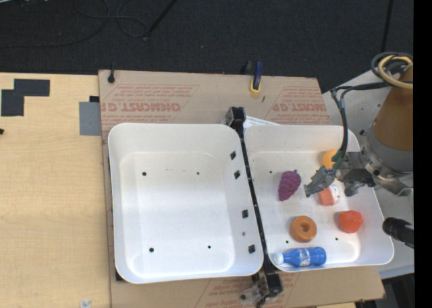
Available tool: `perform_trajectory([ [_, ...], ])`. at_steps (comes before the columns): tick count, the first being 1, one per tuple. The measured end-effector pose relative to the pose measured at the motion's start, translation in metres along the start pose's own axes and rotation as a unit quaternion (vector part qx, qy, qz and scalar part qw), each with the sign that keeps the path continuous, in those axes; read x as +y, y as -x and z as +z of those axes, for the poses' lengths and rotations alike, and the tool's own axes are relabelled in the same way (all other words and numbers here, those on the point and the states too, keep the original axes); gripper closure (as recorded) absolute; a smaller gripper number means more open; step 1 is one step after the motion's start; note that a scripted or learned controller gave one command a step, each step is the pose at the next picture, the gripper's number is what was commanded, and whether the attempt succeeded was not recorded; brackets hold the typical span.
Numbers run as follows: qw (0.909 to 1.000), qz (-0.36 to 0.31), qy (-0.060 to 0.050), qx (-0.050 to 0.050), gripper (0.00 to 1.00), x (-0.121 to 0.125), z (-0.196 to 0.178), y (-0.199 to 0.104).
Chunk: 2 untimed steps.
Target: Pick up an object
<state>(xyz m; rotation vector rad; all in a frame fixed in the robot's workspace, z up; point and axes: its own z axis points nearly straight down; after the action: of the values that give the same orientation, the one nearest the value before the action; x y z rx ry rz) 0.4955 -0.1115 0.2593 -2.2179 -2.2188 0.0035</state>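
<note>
The grey two-finger gripper hangs low in the right white plastic bin, with its fingers spread apart and nothing between them. Just under it sits a small pink-and-white block — that looks like the thing to grab. It is probably light and hard, so I would pinch it across its flat sides.

Close by are a bumpy purple toy grape bunch, an orange toy ring like a donut, a round red-orange toy fruit, a small yellow-orange ball and a blue plastic bottle with a white label lying down.

The brown cardboard sheet behind has red words, printed upside down — too blurry to read for sure.
</note>
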Motion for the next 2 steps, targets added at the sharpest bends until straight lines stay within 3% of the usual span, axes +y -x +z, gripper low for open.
perform_trajectory([
  [1, 1.0000, 0.001, -0.004, 0.000, 0.00, 0.017, 0.123, 0.037],
  [2, 1.0000, -0.002, 0.002, 0.000, 0.00, 0.072, 0.174, -0.014],
])
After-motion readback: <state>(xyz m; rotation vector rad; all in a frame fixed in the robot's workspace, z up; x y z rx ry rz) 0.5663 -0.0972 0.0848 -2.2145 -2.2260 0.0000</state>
